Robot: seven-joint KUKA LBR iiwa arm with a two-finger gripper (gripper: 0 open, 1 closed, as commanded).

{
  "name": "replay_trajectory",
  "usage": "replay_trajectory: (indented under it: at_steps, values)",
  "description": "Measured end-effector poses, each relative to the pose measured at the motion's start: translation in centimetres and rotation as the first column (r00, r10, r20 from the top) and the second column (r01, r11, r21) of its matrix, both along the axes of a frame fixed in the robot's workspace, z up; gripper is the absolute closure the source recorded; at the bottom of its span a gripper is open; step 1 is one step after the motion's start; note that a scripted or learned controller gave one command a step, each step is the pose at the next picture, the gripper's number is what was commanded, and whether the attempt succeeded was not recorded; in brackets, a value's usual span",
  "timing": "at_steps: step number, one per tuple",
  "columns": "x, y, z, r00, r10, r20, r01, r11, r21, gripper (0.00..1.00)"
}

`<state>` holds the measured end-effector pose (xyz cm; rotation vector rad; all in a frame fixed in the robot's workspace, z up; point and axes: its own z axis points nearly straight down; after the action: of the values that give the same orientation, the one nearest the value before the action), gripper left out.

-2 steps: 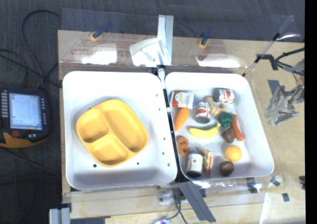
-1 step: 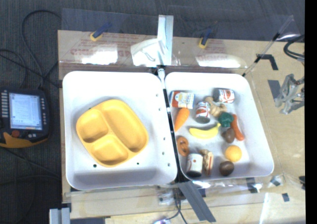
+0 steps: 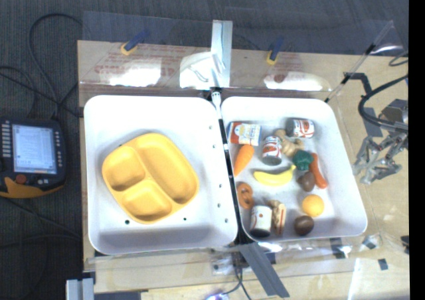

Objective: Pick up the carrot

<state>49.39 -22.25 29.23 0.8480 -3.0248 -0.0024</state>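
Best taken from straight above, closing across its thick end: carrot (image 3: 244, 158) lying by the left wall of the right bin (image 3: 346, 179), just below a carton (image 3: 244, 133), near a banana (image 3: 273, 176); hand (image 3: 376, 156) outside that bin, opening impossible to tell.

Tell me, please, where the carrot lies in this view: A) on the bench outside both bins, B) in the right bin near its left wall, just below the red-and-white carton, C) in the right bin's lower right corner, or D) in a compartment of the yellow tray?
B: the carrot lies in the right bin close to its left wall, just below the red-and-white carton.
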Motion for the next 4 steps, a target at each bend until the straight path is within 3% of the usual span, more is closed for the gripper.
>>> replay_trajectory:
  at_steps: [1, 2, 3, 4]
  values:
    - [2.3, 5.3, -0.4, 0.998, 0.063, 0.002, -0.063, 0.998, 0.001, 1.00]
    - [2.6, 8.5, 1.5, 0.996, 0.094, 0.006, -0.094, 0.996, -0.002, 1.00]
    - [2.8, 5.6, 9.6, 0.960, 0.280, 0.008, -0.280, 0.960, -0.004, 1.00]
    - [-0.4, -0.2, 9.2, 0.923, 0.385, 0.003, -0.385, 0.923, -0.002, 1.00]
